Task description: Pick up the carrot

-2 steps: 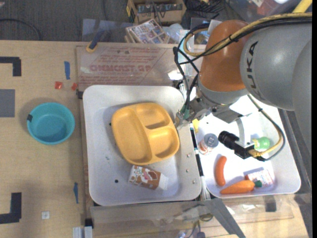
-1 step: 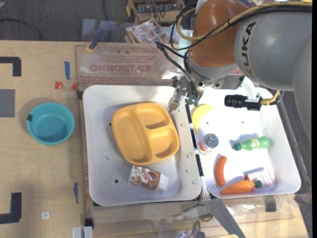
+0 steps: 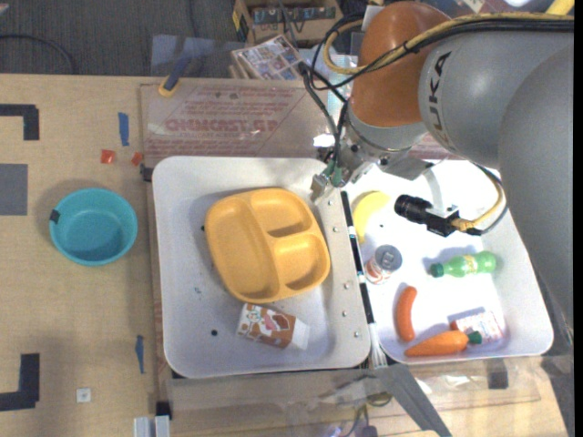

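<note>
I see the carrot (image 3: 439, 343) lying at the near edge of the right bin (image 3: 537, 321), just beside a red sausage (image 3: 405, 311) and a small carton (image 3: 485, 327). Gripper (image 3: 330, 177) sits over the divide between bins, near the far edge; grasp state unreadable, nothing visibly held.

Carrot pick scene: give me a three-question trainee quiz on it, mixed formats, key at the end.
1. True or false: the carrot lies in the right bin.
2. What sits just above the carrot's leafy end? A) the small carton B) a spoon C) a cup
3. Fill in: the yellow divided plate rests in the ___ bin.
Key: 1 true; 2 A; 3 left.
</note>
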Action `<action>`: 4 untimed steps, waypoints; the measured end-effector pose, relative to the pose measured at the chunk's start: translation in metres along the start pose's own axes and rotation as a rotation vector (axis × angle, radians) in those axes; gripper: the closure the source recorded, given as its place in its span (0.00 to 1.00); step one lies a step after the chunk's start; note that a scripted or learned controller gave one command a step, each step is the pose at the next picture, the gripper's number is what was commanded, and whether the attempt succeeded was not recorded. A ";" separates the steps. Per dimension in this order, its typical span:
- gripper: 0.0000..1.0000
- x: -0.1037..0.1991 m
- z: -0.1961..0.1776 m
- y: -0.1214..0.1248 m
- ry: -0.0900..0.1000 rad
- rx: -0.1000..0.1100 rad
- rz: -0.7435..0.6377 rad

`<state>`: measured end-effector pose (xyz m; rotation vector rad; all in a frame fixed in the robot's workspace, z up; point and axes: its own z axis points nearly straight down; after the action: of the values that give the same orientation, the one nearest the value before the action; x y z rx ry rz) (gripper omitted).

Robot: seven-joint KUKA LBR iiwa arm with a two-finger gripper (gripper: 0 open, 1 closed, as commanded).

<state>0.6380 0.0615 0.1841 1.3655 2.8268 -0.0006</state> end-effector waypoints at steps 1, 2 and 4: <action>1.00 0.000 0.000 0.025 0.000 0.001 0.315; 1.00 0.038 0.084 0.066 0.002 0.007 0.655; 1.00 0.023 0.086 0.061 0.000 -0.012 0.274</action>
<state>0.6720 0.1172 0.0979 1.7364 2.6092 0.0176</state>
